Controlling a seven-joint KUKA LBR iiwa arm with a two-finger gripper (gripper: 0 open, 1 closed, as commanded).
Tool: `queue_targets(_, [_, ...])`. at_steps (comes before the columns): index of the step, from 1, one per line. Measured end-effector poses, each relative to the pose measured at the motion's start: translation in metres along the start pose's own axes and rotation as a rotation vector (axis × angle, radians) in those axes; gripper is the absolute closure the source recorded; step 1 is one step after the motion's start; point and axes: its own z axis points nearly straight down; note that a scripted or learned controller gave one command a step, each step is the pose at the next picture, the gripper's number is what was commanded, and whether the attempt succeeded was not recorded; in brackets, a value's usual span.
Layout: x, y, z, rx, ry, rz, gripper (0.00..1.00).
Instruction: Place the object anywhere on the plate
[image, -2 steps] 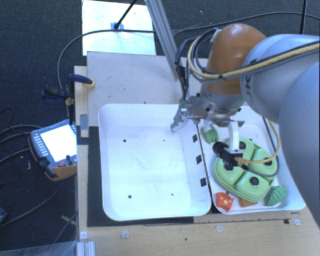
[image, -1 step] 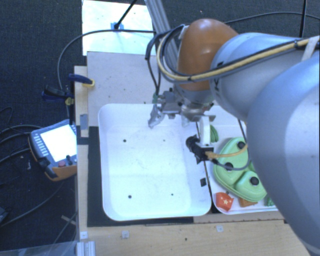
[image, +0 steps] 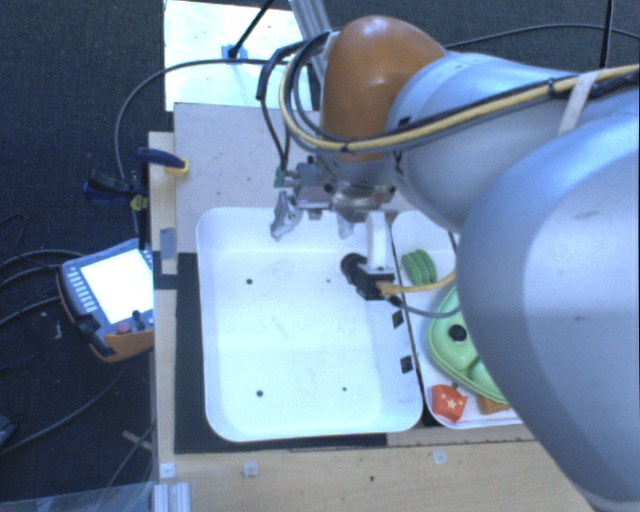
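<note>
Robotics lab: an industrial arm (image: 500, 150) over white bins (image: 290, 330) on a bench (image: 230, 150), a teach pendant (image: 108, 295) and loose cables (image: 40, 330) on dark carpet (image: 70, 80).

No writing, brand, number or sign can be read anywhere. The handheld control pendant (image: 108, 297), lying left of the worktop (image: 230, 160), has a lit screen, but it glows blank white and shows no legible characters. A small red piece (image: 449, 402) in the right bin (image: 440, 420) bears a pale mark too blurred to make out.
</note>
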Motion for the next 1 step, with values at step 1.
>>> queue_targets(1, [-0.0021, -0.0009, 0.0002, 0.002, -0.002, 0.002, 0.00])
